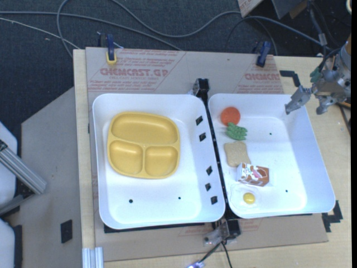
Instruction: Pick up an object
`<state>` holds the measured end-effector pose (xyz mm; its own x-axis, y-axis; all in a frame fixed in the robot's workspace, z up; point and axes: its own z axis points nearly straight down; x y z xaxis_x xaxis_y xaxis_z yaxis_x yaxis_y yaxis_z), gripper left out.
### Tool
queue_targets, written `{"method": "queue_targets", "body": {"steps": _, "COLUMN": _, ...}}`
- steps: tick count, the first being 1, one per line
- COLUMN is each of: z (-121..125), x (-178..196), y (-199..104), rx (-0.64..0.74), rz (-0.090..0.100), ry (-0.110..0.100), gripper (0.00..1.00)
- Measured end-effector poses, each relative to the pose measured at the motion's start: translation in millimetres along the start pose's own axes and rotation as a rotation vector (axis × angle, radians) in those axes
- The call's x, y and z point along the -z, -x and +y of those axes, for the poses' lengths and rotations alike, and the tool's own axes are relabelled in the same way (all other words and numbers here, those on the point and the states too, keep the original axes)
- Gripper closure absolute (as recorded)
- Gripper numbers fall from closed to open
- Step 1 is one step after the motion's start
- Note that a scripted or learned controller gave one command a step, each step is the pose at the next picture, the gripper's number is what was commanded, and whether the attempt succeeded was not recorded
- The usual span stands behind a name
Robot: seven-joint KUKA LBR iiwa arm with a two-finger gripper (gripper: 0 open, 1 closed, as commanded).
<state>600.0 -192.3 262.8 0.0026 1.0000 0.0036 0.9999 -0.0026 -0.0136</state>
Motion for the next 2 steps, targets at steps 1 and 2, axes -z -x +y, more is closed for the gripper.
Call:
{"method": "queue_targets", "body": {"steps": 1, "z": 2.2, "x": 7.4, "y": -0.7, "rx": 0.003, "rz": -0.003, "ry": 0.013, "gripper": 0.0}}
{"method": "queue_targets", "body": {"steps": 2, "z": -2.0, "x": -52.1, "y": 4.0, "rx": 0.002, "rz": -0.002, "ry": 0.009, "gripper": 0.0}}
